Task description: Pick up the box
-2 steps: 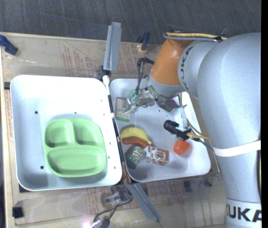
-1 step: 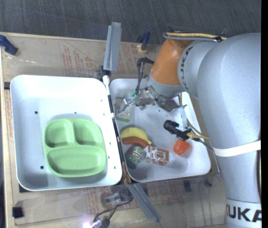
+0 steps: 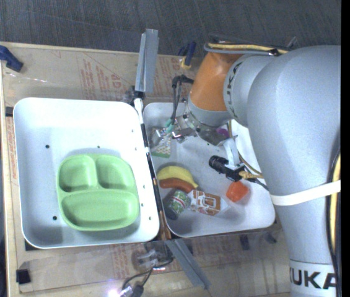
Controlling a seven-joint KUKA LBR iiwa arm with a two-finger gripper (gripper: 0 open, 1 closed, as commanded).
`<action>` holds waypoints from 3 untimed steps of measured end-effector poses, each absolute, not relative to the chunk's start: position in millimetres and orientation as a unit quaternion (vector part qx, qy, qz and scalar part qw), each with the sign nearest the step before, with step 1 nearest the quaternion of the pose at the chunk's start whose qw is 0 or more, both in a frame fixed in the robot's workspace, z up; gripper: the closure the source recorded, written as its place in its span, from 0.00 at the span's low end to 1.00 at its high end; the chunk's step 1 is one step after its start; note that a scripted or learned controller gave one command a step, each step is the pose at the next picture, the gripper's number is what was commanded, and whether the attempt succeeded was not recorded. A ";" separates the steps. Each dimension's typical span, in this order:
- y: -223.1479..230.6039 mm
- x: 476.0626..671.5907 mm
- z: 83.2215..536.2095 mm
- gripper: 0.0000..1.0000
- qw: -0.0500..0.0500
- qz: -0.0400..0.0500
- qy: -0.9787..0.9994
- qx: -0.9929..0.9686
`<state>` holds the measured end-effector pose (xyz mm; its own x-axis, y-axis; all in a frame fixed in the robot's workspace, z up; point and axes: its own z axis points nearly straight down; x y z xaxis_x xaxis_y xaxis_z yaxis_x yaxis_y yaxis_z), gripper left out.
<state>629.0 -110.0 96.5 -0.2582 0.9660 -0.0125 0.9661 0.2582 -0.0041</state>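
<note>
The box (image 3: 206, 202) is a small white and orange carton lying flat in the right bin (image 3: 258, 218), near its front wall. My gripper (image 3: 164, 135) is low in that bin's far left corner, well behind the box and apart from it. A banana lies between the gripper and the box. A small pale greenish thing (image 3: 160, 145) lies right under the gripper, too blurred to identify.
A yellow banana (image 3: 176, 174) on a reddish piece lies by the right bin's left wall. A dark can (image 3: 175, 203) touches the box's left end. An orange-red object (image 3: 238, 192) sits to its right. The left bin (image 3: 32, 141) holds a green divided plate (image 3: 98, 192).
</note>
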 end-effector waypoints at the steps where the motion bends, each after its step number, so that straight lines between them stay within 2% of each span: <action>1: -108.5 630.9 108.2 1.00 0.005 -0.004 0.794 0.607; 2: -108.3 630.9 108.2 0.00 0.005 -0.004 0.794 0.607; 3: -108.5 596.0 97.2 0.00 0.007 0.000 0.751 0.660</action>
<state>596.0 -108.5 97.2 -0.1278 0.9917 -0.0108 0.9918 0.1279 0.0091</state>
